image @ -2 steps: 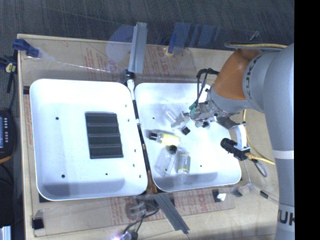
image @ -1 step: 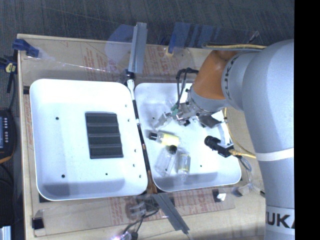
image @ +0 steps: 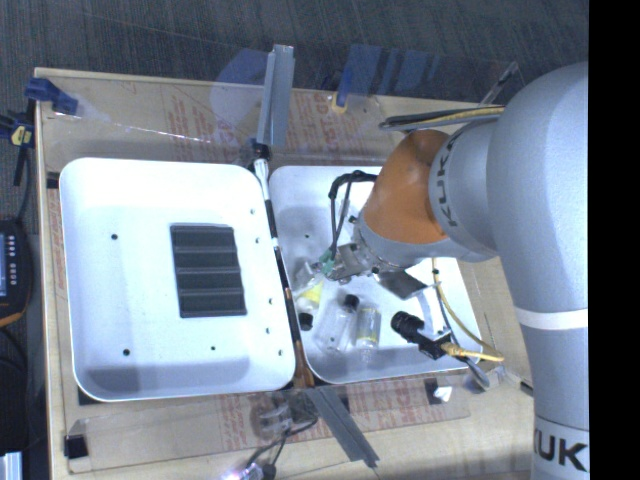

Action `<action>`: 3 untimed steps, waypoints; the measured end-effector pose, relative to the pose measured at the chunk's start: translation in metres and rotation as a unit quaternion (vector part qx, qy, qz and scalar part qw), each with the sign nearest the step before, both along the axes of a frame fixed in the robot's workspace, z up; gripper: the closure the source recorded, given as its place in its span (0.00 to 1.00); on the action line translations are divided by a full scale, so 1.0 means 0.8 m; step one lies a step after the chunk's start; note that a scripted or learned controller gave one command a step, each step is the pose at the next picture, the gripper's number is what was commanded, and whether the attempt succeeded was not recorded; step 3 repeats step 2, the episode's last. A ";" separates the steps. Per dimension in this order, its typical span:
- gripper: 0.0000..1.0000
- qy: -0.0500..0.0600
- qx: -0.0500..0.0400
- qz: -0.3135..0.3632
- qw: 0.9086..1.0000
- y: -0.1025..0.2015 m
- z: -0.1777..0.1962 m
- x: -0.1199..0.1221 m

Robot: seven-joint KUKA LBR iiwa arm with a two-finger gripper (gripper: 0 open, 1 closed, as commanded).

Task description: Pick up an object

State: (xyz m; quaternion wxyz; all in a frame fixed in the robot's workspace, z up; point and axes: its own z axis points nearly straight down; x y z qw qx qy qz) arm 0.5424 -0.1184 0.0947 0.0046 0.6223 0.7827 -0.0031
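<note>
Near the left edge of the right bin (image: 300,193), a green item (image: 326,264) and a yellow item (image: 311,290) lie close to clear bottles (image: 357,328) and a small black piece (image: 350,301). Over the green item sits the end effector (image: 347,256); whether it is open, closed or gripping anything cannot be told. A dark ribbed block (image: 208,270) lies mid left bin (image: 110,198).

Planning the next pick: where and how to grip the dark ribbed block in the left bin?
Probably from straight above, pinching across its two long edges: the dark ribbed block lies flat, narrower that way, midway in the left bin.
</note>
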 end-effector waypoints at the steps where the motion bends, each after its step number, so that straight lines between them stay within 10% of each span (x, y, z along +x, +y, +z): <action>1: 1.00 0.002 0.004 0.007 1.000 0.009 0.010 0.001; 2: 1.00 0.002 0.006 -0.011 1.000 0.046 0.137 0.090; 3: 1.00 0.002 0.006 -0.011 1.000 0.046 0.137 0.090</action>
